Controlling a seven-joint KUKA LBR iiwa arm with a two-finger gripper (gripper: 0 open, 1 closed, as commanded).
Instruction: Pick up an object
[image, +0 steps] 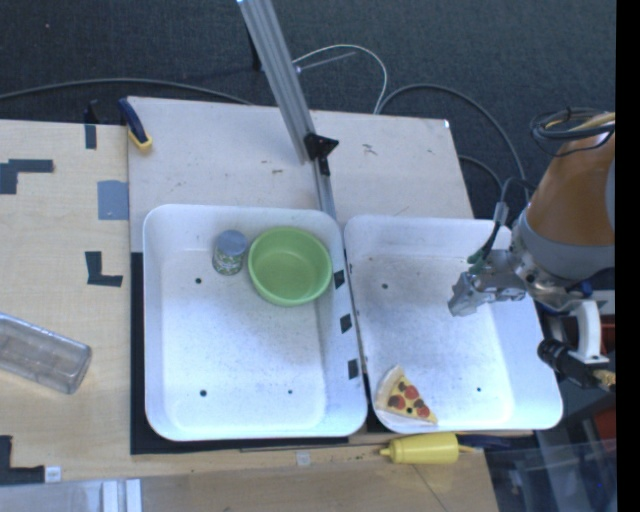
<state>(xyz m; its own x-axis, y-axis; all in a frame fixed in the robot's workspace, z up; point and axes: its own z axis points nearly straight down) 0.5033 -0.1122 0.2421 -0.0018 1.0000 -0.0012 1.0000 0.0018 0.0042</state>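
The hand hangs over the right bin, near that bin's right wall and about midway along it. Its tip is a small grey blur from this slanted view, so I cannot tell how far it is open, and nothing shows in its hold.

The nearest thing to pick is the pizza slice, lying flat in the right bin's near left corner, against the rim shared with the left bin. From the hand it lies toward the lower left of the view, apart from it with bare bin floor between. Its long axis runs on a diagonal, the crust toward the upper left and the point toward the lower right.

The other 2 candidates sit in the left bin: a green bowl at the far right corner and a small can just beside it on its left. Both are well apart from the hand, across the divider.

A yellow bottle lies on the table just outside the right bin's near rim, below the slice.

By my judgement, the slice's thinness and its closeness to the rim will make the grasp awkward.
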